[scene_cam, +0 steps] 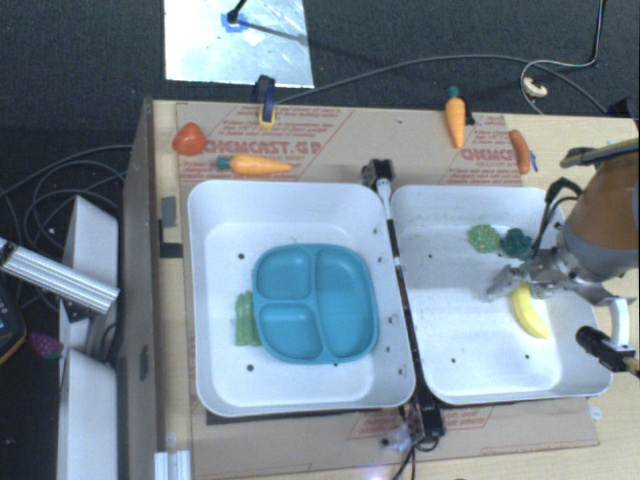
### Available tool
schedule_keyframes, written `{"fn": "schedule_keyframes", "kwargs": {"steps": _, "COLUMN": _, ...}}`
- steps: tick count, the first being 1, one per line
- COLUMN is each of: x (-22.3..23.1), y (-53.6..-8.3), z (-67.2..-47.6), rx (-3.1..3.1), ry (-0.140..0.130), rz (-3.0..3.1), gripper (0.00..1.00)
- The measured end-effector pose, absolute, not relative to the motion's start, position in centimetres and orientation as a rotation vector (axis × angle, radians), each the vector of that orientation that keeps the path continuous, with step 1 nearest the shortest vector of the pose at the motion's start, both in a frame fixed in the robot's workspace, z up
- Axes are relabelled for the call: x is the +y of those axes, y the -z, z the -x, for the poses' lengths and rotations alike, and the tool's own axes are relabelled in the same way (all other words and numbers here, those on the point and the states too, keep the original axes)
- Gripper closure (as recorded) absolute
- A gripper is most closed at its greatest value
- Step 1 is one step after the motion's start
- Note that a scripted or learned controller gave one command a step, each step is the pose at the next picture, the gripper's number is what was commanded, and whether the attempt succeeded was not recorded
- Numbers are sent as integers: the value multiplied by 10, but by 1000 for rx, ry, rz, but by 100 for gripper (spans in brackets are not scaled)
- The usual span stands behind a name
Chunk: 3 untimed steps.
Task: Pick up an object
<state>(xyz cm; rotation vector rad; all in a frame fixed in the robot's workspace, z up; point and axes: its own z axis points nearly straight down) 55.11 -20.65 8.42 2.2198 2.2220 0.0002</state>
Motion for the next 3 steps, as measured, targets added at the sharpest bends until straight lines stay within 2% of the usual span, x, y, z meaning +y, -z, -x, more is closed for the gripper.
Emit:
{"fn": "schedule_keyframes", "kwargs": {"steps": 1, "x": -207, "y": -95, "z": -552, "rx": 2221, "ry": -3, "rz": -2216, "gripper": 100}}
{"fn": "schedule_keyframes", "kwargs": {"steps": 2, "x": -158, "y": -199, "z": -573, "rx": 2223, "ry": -4, "rz": -2215, "gripper": 100}}
{"fn": "schedule_keyframes", "kwargs": {"steps": 3, "x": -89, "y": -198, "z": -571, "rx": 2225, "ry": -3, "rz": -2216, "gripper": 100}}
